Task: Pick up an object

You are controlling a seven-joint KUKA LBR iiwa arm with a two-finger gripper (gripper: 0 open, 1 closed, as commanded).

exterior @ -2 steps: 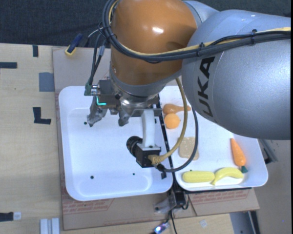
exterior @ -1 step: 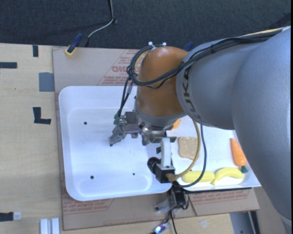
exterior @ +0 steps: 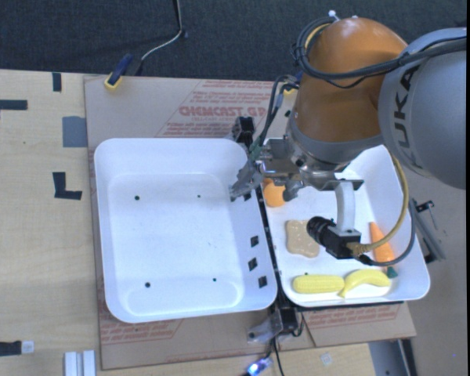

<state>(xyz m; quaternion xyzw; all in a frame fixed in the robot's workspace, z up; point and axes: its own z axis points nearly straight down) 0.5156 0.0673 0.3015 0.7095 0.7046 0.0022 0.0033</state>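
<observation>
Orange piece (exterior: 273,195) sits just under our end effector (exterior: 272,180), at the right bin's near-left edge.

Going left to right, we see the left bin (exterior: 172,233) on the counter (exterior: 31,233), then the divider where the two bins meet, then the right bin (exterior: 407,284) with its load. Our end effector hangs over that divider side of the right bin, and the small orange piece lies right below and a touch toward us from it; we cannot tell how the end effector is set, since the wrist covers it. Further right lie a tan cookie (exterior: 301,240), a corn cob (exterior: 317,284) and a banana (exterior: 366,283), both long axes running left-right along the front wall, and a carrot (exterior: 383,244) standing nearly upright in view. We judge a short straight drop reaches the orange piece; the rest lie well apart.
</observation>
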